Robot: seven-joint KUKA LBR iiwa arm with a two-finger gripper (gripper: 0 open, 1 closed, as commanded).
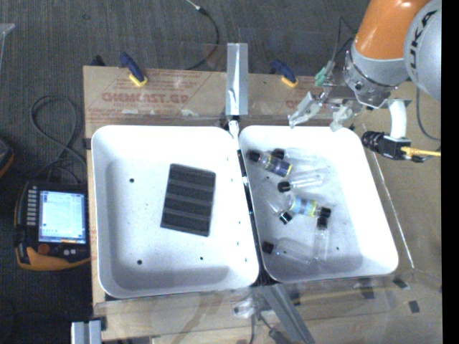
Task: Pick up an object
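Observation:
Several small clear vials with black caps lie scattered in the right bin [373, 213], among them one with a yellow-blue label [275, 163], another labelled one [303, 207] and a plain one [305, 183] between them. A black ribbed rectangular pad [188, 199] lies flat in the left bin [107, 192]. My gripper [318, 113] hangs above the far rim of the right bin, its two pale fingers spread open with nothing between them. It stands apart from every vial.
A metal divider post [237, 84] rises at the back between the bins. Blue-yellow clamps [133, 67] hold a cardboard sheet behind them. A teach pendant [54, 224] lies left of the bench. A black fitting with yellow tip [387, 145] juts out at the right bin's right rim.

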